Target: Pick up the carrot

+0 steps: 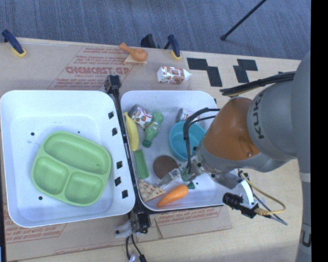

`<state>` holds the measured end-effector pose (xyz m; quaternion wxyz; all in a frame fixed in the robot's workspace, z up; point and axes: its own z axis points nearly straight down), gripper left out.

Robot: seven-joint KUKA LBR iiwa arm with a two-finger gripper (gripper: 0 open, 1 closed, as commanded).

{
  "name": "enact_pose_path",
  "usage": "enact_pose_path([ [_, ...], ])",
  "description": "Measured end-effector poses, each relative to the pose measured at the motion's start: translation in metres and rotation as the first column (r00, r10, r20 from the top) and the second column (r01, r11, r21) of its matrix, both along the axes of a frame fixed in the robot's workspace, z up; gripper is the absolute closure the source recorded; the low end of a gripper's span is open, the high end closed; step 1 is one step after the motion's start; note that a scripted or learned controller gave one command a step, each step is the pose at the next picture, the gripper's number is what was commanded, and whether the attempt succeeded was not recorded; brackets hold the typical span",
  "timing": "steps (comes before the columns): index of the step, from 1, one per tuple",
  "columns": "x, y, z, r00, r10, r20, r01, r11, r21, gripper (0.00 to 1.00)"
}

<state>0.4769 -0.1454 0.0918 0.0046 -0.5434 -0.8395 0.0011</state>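
Hovering low over the right bin (132, 99), the gripper (187, 174) is sitting just above the carrot (173, 195), which is lying untouched at the near edge, so the pick is not made; how the hand stands I cannot tell. Sharing that bin are a banana (132, 133), green bottle (152, 129), blue bowl (180, 140) and brown disc (164, 166), while the left bin (11, 113) is carrying a green divided plate (71, 168).

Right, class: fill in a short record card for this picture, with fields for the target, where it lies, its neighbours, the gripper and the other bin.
target: carrot
place: near front wall of right bin, lying slantwise
neighbours: waffle-like piece at its left, brown disc behind it
gripper: gripper low in the right bin, just behind the carrot; carrot not between its fingers
other bin: left bin holds a green divided plate
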Motion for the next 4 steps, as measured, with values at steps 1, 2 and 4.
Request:
enact_pose_path([
  [1, 0.0, 0.032, 0.0, 0.958, 0.288, 0.004, -0.288, 0.958, -0.007, 0.0],
  [2, 0.0, 0.033, 0.009, 0.953, 0.302, 0.0, -0.302, 0.953, -0.005, 1.0],
  [4, 0.0, 0.029, 0.029, 0.967, 0.253, 0.006, -0.253, 0.968, -0.003, 0.0],
])
